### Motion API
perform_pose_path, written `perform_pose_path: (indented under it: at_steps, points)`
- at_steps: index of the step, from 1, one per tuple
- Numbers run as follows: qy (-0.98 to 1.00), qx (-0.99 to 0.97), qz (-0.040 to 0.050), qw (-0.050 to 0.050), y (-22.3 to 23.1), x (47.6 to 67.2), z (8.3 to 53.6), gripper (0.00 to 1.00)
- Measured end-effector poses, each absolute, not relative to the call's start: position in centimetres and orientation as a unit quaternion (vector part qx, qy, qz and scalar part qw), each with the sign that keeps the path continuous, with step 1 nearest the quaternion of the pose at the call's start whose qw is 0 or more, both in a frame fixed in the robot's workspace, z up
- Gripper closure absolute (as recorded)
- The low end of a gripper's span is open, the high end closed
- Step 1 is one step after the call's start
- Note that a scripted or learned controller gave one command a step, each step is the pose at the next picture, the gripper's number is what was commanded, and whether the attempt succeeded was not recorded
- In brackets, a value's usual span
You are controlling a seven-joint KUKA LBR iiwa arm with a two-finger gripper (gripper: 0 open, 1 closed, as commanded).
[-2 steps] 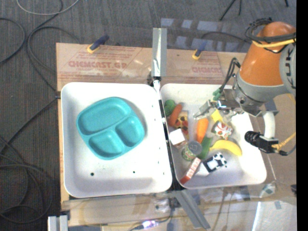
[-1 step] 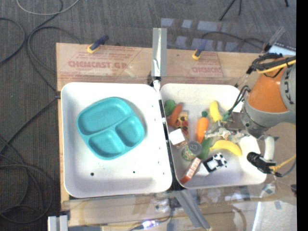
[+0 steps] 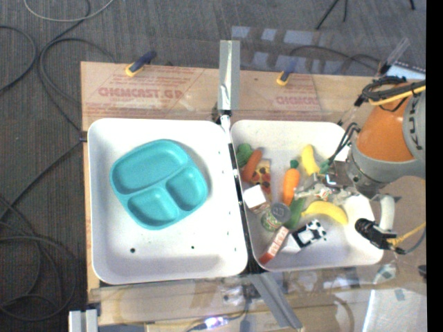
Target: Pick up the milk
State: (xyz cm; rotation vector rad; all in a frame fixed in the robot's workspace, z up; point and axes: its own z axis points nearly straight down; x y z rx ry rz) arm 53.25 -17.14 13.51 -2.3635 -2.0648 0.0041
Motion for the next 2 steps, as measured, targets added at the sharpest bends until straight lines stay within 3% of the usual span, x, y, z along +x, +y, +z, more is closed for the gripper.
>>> perform_pose_path:
  at_steps: [1, 2]
  points:
    - [-0.658, -0.753, 0.0021, 0.003, -17.1, 53.2, 14.3, 1.0]
    - [-0.812, -0.584, 0.0003, 0.002, -11.2, 50.8, 17.5, 1.0]
